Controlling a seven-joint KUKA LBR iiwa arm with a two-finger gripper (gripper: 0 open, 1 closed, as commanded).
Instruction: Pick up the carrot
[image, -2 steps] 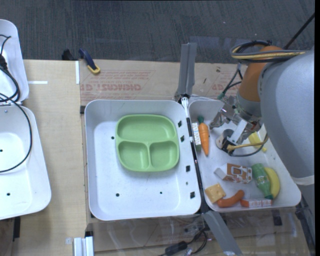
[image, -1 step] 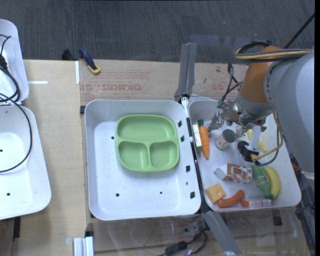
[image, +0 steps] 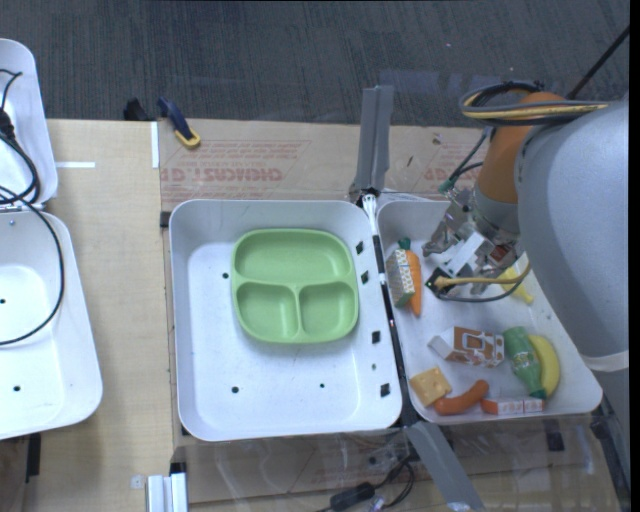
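The carrot (image: 404, 279) lies in the right bin (image: 572, 402), close against that bin's left wall, its green top pointing to the far end and its orange tip toward the near end. The gripper (image: 456, 262) hangs low over the same bin just to the right of the carrot, near it but apart from it (whether it is clenched or released cannot be told from this slanted view). Nearer the camera in the right bin lie a small printed carton (image: 472, 345), a yellow cracker-like square (image: 431, 385), a sausage (image: 461, 399), a green bottle (image: 521, 354) and a banana (image: 546, 364). The left bin (image: 200, 390) holds a green divided plate (image: 295, 285), set toward its far half and well apart from the carrot.
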